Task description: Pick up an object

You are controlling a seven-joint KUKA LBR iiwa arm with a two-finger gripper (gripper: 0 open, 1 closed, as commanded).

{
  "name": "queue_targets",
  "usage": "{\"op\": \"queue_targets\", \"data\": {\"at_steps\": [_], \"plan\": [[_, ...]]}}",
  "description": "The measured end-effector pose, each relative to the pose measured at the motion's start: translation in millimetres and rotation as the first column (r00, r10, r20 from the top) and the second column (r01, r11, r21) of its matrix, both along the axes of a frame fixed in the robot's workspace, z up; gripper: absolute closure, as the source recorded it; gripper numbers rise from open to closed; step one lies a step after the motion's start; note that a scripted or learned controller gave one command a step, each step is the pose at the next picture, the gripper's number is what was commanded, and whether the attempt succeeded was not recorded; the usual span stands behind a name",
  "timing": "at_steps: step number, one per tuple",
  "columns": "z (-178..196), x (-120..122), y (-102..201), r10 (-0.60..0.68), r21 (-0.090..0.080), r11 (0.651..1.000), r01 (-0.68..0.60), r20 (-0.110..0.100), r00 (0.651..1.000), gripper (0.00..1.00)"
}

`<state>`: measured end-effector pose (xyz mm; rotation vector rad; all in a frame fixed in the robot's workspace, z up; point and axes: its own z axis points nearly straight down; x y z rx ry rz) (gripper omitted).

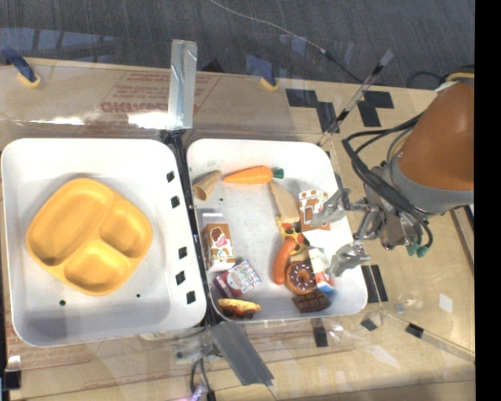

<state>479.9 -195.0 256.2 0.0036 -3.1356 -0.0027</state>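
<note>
At the near edge of the right bin (pixel 234 153), a banana (pixel 238 307) and a dark chocolate bar (pixel 311 302) are seen, with a brown doughnut (pixel 301 277) and a reddish sausage (pixel 282 261) just behind. The gripper (pixel 341 228) is held wide open over the bin's right rim, nothing between its fingers. Farther back, an orange carrot (pixel 249 175) with a green tip lies flat. A yellow divided plate (pixel 88 234) sits in the left bin (pixel 33 161).

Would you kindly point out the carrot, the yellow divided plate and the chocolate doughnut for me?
carrot (pixel 249 175), camera view, middle of its orange body.
yellow divided plate (pixel 42 224), camera view, its left rim.
chocolate doughnut (pixel 301 276), camera view, its iced ring in the right bin.
</note>
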Motion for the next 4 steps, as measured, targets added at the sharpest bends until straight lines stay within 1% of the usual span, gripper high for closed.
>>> {"op": "queue_targets", "data": {"at_steps": [1, 2, 3, 4], "plan": [[-144.2, 36.0, 6.0, -0.165, 0.0, 0.986, 0.165, -0.003, 0.986, 0.0], [-167.5, 29.5, 54.5, -0.2, 0.0, 0.98, 0.2, 0.0, 0.98, 0.0], [-160.2, 31.3, 54.9, -0.193, -0.002, 0.981, 0.193, -0.001, 0.981, 1.0], [-137.4, 26.8, 81.7, -0.374, -0.015, 0.927, 0.375, 0.025, 0.927, 1.0]]}}
